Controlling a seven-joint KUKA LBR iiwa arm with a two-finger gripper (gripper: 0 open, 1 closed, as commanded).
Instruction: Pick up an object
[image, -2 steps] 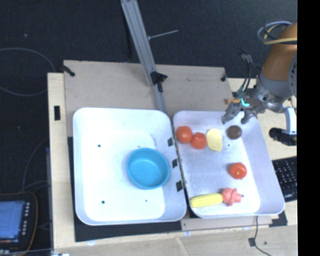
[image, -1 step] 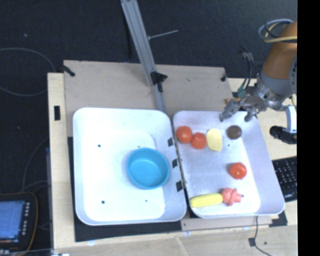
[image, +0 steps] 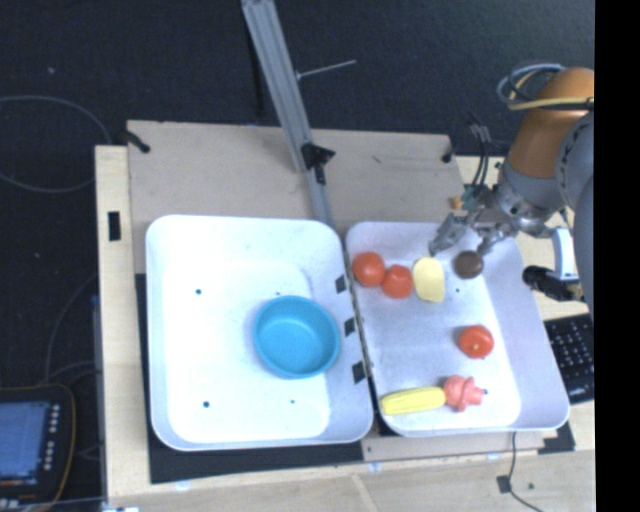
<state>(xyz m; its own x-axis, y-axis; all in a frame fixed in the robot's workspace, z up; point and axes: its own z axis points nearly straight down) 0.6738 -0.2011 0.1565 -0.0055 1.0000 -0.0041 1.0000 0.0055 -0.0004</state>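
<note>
My gripper (image: 466, 246) hangs over the far edge of the right bin (image: 420, 345), its two fingers spread open. A small brown ball (image: 467, 265) lies just below the fingertips, not gripped. To its left lie a pale yellow piece (image: 429, 280) and two red tomato-like balls (image: 397, 283) (image: 368, 268). A third red one (image: 476, 341) sits mid-bin on the right. Near the front edge are a yellow banana-like piece (image: 412, 401) and a pink toy (image: 461, 392).
The left bin (image: 200, 260) holds a blue bowl (image: 295, 336). A grey metal post (image: 285, 100) slants up from between the bins. The arm's orange band (image: 545, 125) is at the right, and a black keyboard (image: 575, 355) lies beside the right bin.
</note>
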